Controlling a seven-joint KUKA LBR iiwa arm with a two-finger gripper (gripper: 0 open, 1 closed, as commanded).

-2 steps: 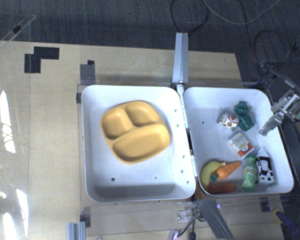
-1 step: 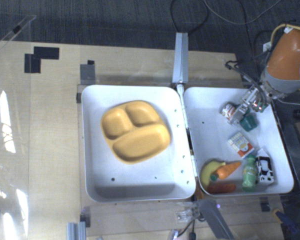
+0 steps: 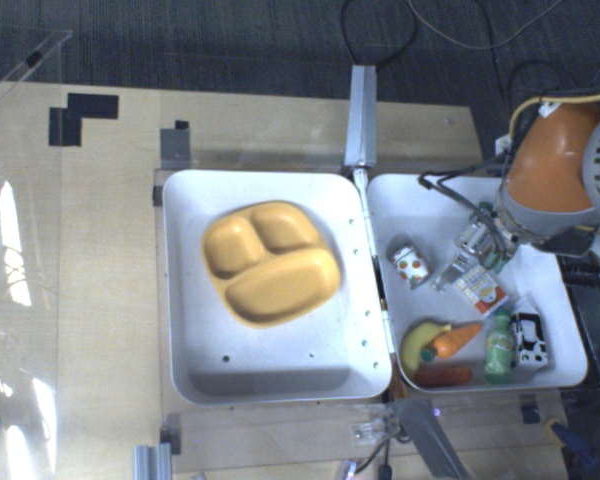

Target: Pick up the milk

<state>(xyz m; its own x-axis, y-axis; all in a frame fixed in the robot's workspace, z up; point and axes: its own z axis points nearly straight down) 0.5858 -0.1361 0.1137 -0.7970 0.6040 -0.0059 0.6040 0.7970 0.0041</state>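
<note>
The milk [image 3: 528, 340] is a small black-and-white carton lying near the front right corner of the right bin [image 3: 435, 203]. My gripper [image 3: 467, 261] hangs over the middle of that bin, up and to the left of the milk and apart from it. Just below the gripper lies a white and orange carton [image 3: 485, 291]. Nothing visible ties the gripper to the milk.
A yellow three-part plate [image 3: 270, 261] fills the middle of the left bin [image 3: 195, 368]. In the right bin lie a small spotted white carton [image 3: 411, 266], a banana [image 3: 418, 340], a carrot [image 3: 456, 339], a red item [image 3: 442, 375] and a green bottle [image 3: 498, 353] beside the milk.
</note>
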